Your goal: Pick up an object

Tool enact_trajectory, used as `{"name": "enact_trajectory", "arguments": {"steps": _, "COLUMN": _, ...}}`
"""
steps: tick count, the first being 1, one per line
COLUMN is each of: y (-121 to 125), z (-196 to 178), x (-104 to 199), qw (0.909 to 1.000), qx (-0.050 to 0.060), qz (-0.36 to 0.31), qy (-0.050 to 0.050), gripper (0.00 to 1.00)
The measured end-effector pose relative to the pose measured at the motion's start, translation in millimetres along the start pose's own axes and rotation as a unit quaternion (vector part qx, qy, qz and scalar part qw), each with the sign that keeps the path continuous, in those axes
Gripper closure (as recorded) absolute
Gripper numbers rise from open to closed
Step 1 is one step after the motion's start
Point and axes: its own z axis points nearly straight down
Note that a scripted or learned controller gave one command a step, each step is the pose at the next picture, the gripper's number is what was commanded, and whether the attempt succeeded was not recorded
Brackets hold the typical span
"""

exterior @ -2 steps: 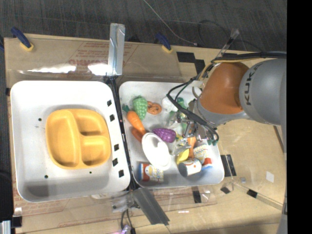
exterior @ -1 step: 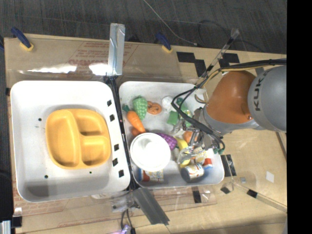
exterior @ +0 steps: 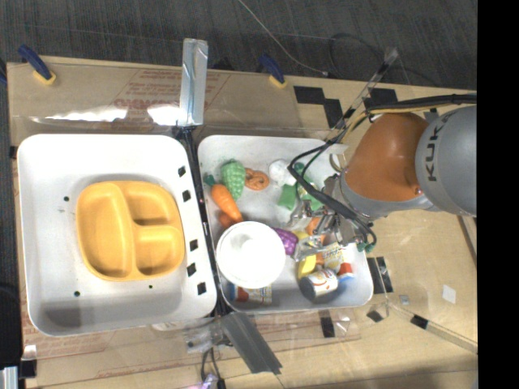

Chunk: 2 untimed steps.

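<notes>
Yellow divided tray [exterior: 130, 227] sits in left bin [exterior: 49, 160], well left of gripper [exterior: 318, 221]. White bowl [exterior: 250, 254] lies just left of gripper; carrot [exterior: 226, 203] farther up-left. Finger state: can't tell amid clutter.

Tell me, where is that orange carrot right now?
The carrot lies in the right bin, near its left wall, just below the green toy and above the white bowl.
</notes>
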Motion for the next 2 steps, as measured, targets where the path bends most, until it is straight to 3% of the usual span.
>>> {"name": "enact_trajectory", "arguments": {"steps": 1, "y": 52.4, "z": -107.2, "x": -0.5, "qw": 0.9995, "qx": 0.001, "qz": 0.031, "qy": -0.003, "gripper": 1.0}}
{"name": "enact_trajectory", "arguments": {"steps": 2, "y": 105.3, "z": -64.0, "x": -50.3, "qw": 0.9997, "qx": -0.001, "qz": -0.022, "qy": 0.003, "gripper": 1.0}}
